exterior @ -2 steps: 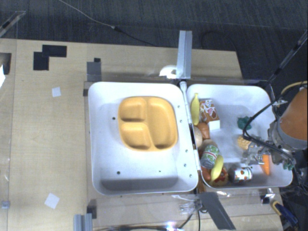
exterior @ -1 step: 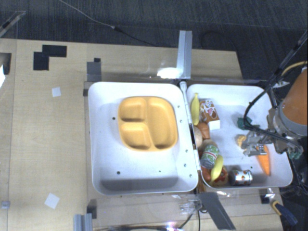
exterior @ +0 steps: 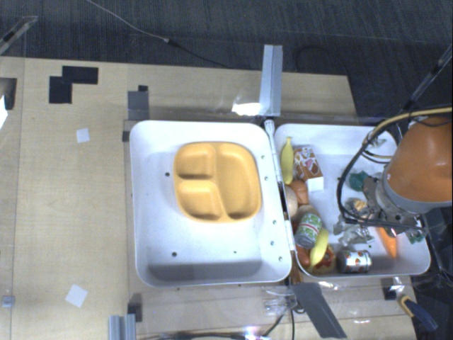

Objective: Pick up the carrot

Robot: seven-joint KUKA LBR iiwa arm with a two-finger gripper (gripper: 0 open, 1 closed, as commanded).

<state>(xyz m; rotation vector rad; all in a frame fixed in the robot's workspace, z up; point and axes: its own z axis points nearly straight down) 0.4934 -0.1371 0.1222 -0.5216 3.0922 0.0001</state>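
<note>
The desk carries two bins. In the right bin, at four o'clock, the carrot lies just beside the gripper, partly under the arm. It seems light, stiff and smooth; gripping its thick middle looks safest. The gripper's state cannot be told. No label is readable.

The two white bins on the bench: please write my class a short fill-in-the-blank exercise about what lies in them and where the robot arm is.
1. The yellow divided plate lies in the ____ bin.
2. The carrot is coloured ____.
3. The arm hangs over the ____ bin.
4. The banana lies beside the wall between the bins, at the ____ end of that bin.

Missing words: left; orange; right; far
</note>
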